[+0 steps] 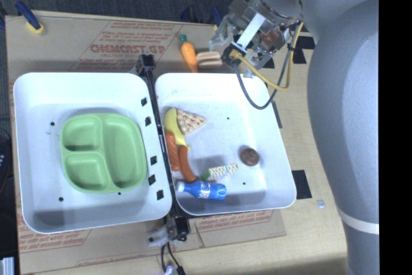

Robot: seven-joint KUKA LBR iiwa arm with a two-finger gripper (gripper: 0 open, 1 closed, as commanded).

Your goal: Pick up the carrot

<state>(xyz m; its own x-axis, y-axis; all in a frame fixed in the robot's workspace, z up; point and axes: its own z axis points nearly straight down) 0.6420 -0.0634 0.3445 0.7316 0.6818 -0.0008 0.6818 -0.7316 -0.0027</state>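
Lying outside both bins, the small orange carrot with a green stalk end [188,55] rests on the brown printed cardboard sheet [116,42] that covers the worktop, just behind the far rim of the right shallow white bin [273,138]. Its green end points away from the bins. Just beside it, to the right, lies a pale tan bun-shaped piece [207,60]. The gripper [226,43] hangs above this same area, near the bun and a little right of the carrot - it holds nothing that I can see, and if it is open or closed I cannot tell from this angle. Inside the right bin there are a yellow banana [171,122], a tan triangular slice with a grid pattern [191,120] touching it, a long orange-red sausage [180,156], a blue plastic bottle lying on its side [202,190], a small pale ribbed piece [223,170] and a round brown disc [249,156] that lies apart from the others. The left shallow white bin [32,138] carries a light green plate with three compartments [103,152]. A blue clamp with a yellow tip [29,17] sits at the far left corner of the cardboard.
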